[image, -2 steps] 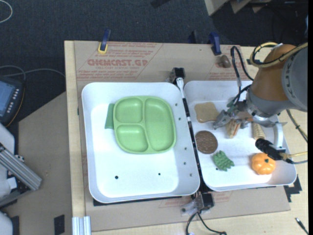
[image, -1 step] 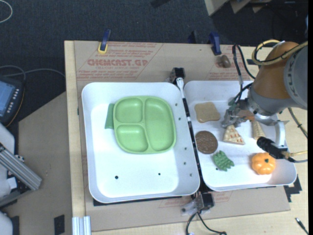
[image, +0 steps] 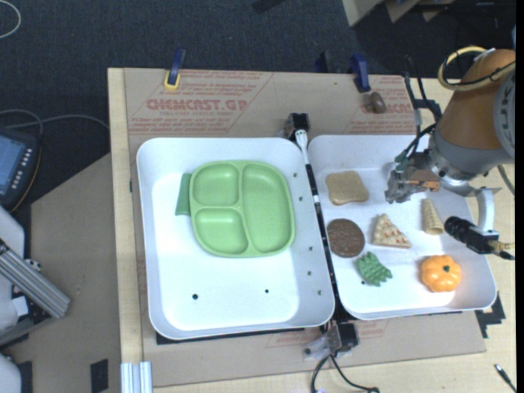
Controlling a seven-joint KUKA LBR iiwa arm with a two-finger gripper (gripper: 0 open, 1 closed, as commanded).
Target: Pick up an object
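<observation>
Bread slice left of end effector; grip state unclear; arm overhead.

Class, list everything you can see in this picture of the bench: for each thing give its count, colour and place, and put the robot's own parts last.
Bins: two, white, side by side on the bench.
Divided plate: one, green, three compartments, in the left bin.
Toast slice: one, tan, right bin, upper left.
Round patty: one, brown, right bin, near the divider.
Pizza slice: one, yellow-tan, right bin, centre.
Leafy vegetable: one, green, right bin, lower part.
Pumpkin: one, orange, right bin, lower right.
Cone: one, cream, right bin, right side.
Clamps: two, blue, on the board's far edge.
Arm: one, grey with orange band, over the right bin.
Gripper: one, dark, above the right bin's upper part.
</observation>
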